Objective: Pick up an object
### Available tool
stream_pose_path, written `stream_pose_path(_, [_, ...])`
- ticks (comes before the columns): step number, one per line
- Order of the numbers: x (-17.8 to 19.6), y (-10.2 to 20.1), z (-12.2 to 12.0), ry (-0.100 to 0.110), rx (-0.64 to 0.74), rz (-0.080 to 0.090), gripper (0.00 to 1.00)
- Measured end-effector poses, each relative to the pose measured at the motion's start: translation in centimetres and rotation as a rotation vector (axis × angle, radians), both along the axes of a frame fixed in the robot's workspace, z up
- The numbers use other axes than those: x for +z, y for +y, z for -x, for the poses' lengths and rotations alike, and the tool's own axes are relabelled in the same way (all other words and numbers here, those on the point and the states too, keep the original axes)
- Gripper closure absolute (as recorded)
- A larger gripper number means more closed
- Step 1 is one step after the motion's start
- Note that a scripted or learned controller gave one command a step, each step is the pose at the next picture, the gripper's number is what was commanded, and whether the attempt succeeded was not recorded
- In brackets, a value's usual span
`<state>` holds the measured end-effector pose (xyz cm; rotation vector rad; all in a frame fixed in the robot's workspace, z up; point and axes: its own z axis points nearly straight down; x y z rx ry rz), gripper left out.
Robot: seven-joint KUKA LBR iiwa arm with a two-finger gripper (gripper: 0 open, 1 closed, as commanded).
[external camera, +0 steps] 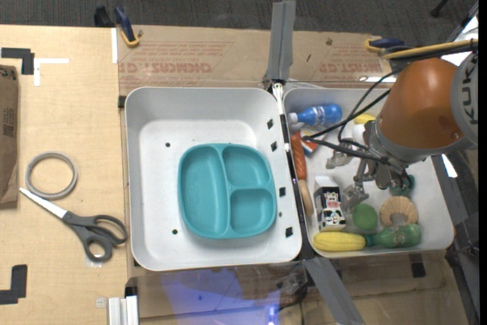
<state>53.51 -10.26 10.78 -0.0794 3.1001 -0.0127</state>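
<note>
My gripper (pixel 359 186) hangs low over the middle of the right bin (pixel 440 240), below the arm's orange band (pixel 420 106). Just under and in front of it lie a green ball (pixel 365 218) and a small black-and-white box (pixel 329 207). A yellow corn cob (pixel 339 241) and a green toy (pixel 399 235) rest along the bin's front wall, with a tan round piece (pixel 397 210) behind them. At the back of this bin are a blue bottle (pixel 319 116) and, along its left wall, an orange stick-shaped toy (pixel 299 156). Nothing shows between the gripper's tips.
The left bin (pixel 144 186) holds a teal divided plate (pixel 227 190). On the bench to the left lie scissors (pixel 84 225) and a tape roll (pixel 51 174). Black cables (pixel 346 137) run from the arm across the right bin.
</note>
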Motion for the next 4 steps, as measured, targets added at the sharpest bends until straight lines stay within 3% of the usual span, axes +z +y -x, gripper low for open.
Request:
stream_pose_path(1, [0.0, 0.4, 2.6, -0.013, -0.175, -0.004, 0.00])
stream_pose_path(2, [-0.9, -0.9, 4.9, 0.011, -0.221, -0.007, 0.00])
stream_pose_path(3, [-1.5, -8.7, -2.7, 0.035, -0.245, -0.012, 0.00])
stream_pose_path(4, [-1.6, -6.7, 1.0, 0.037, -0.414, -0.016, 0.00])
